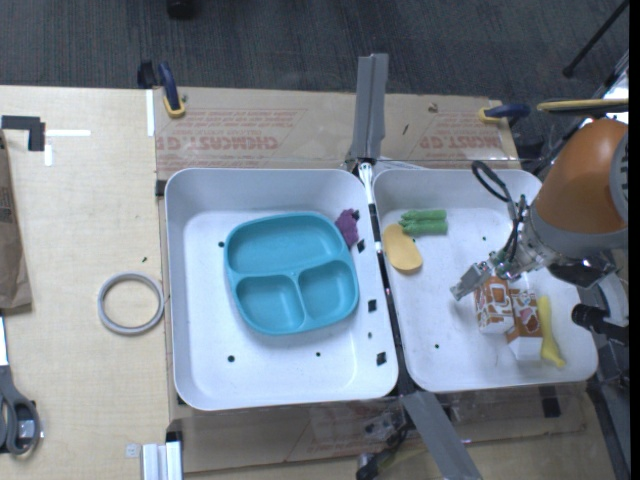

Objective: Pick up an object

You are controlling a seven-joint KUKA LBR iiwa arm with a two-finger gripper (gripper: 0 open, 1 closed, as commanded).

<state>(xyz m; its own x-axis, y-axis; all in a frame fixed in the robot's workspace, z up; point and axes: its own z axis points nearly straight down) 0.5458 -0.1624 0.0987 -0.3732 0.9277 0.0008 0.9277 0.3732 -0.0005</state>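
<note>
Camera view: pincer [478, 280] low over carton [497, 306]

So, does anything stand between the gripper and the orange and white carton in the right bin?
Nothing visible does. The gripper is right at the upper left of the carton, with no object between them; the yellow piece lies on the carton's far side.

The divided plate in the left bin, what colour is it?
The divided plate is turquoise blue all over, seen plainly in the camera view.

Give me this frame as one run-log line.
arm: over right white bin | gripper: down at orange-and-white carton | grasp: cannot tell | beside carton: yellow banana-shaped toy | left bin: blue divided plastic tray
</note>
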